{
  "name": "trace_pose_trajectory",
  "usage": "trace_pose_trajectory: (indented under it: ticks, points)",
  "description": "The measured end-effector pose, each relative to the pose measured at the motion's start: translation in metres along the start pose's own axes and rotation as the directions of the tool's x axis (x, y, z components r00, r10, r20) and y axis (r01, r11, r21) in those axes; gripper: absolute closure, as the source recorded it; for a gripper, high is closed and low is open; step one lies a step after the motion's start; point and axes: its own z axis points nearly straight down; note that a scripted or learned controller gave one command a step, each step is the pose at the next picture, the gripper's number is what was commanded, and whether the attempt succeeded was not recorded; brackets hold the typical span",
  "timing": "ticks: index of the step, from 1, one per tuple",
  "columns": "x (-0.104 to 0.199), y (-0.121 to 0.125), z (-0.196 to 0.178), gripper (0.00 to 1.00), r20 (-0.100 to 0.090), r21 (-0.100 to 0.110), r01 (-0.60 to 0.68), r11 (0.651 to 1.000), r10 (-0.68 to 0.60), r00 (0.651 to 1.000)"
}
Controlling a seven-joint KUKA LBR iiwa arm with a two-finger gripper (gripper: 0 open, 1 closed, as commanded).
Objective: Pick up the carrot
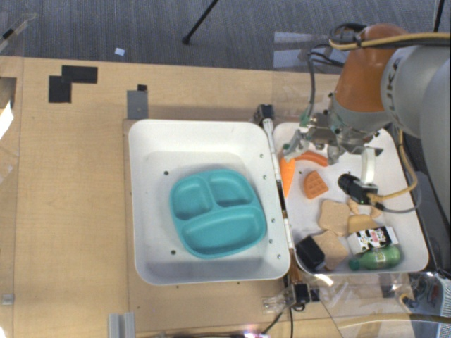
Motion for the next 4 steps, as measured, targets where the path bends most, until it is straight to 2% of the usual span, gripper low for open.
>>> trace_pose_trajectory:
  ticks: [1, 2, 3, 4]
  points:
    - [-0.052, 0.014, 0.049, 0.0, 0.003, -0.005, -0.226, 0.974, 0.226, 0.974]
    - [0.005, -0.009, -0.01, 0.0, -0.003, -0.015, -0.254, 0.967, 0.254, 0.967]
    - [0.022, -0.021, -0.005, 0.0, 0.002, -0.006, -0.234, 0.972, 0.234, 0.972]
    - [0.021, -0.021, -0.005, 0.0, 0.003, -0.006, -0.236, 0.972, 0.236, 0.972]
